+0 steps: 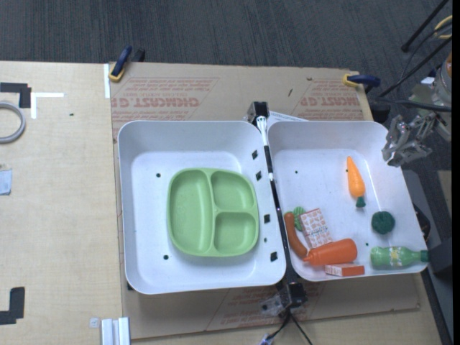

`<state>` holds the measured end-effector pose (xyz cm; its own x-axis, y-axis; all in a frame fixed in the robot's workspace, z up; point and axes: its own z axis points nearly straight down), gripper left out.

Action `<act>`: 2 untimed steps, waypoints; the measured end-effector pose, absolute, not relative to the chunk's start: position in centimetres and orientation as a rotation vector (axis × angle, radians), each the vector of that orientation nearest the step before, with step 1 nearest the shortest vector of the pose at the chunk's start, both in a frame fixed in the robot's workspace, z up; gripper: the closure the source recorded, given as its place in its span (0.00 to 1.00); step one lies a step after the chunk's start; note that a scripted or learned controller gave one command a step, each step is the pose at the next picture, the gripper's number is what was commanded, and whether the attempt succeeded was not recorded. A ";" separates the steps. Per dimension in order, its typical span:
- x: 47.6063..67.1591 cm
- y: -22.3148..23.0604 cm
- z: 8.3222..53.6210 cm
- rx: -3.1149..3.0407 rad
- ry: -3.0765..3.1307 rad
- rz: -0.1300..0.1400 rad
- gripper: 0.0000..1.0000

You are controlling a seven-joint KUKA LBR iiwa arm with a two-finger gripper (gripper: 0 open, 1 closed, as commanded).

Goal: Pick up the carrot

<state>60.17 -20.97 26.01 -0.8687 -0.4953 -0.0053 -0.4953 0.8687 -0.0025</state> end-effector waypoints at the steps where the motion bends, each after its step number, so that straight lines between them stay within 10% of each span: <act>1: 60.2 -21.0 26.0 -0.804 3.031 -0.001 0.00; 2: 58.7 -19.3 11.0 -1.032 2.963 0.001 0.00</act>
